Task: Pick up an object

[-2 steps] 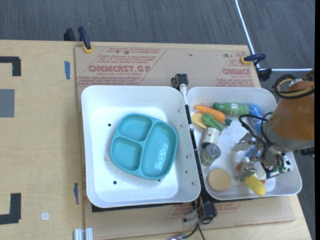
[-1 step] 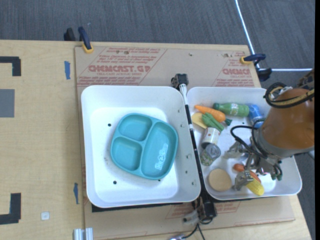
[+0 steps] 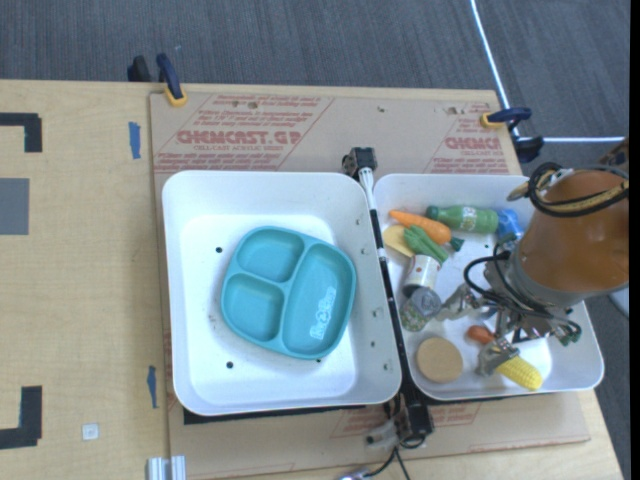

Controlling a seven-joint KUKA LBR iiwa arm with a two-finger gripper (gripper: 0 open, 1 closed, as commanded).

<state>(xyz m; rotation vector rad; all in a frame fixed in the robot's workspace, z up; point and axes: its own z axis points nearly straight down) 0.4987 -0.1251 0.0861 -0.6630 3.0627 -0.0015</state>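
The right bin (image 3: pixel 590 373) holds several small toys: an orange carrot (image 3: pixel 421 225), a green bottle (image 3: pixel 463 217), a small can (image 3: pixel 421 272), a tan round disc (image 3: pixel 440 360), a yellow corn cob (image 3: pixel 521 373) and a small red piece (image 3: pixel 481 334). My gripper (image 3: pixel 508 336) is down inside this bin, under the orange wrist band (image 3: pixel 575 246). It hangs just above the red piece and the corn cob, to the right of the disc. The wrist and its cables hide what lies directly beneath.
The left bin (image 3: pixel 190 268) carries a teal divided plate (image 3: pixel 287 293). A blue item (image 3: pixel 511 222) lies by the bottle, close to the arm. Both bins rest on a cardboard sheet (image 3: pixel 250 133) clamped to the wooden bench. A white cable (image 3: pixel 485 38) runs off to the upper right.
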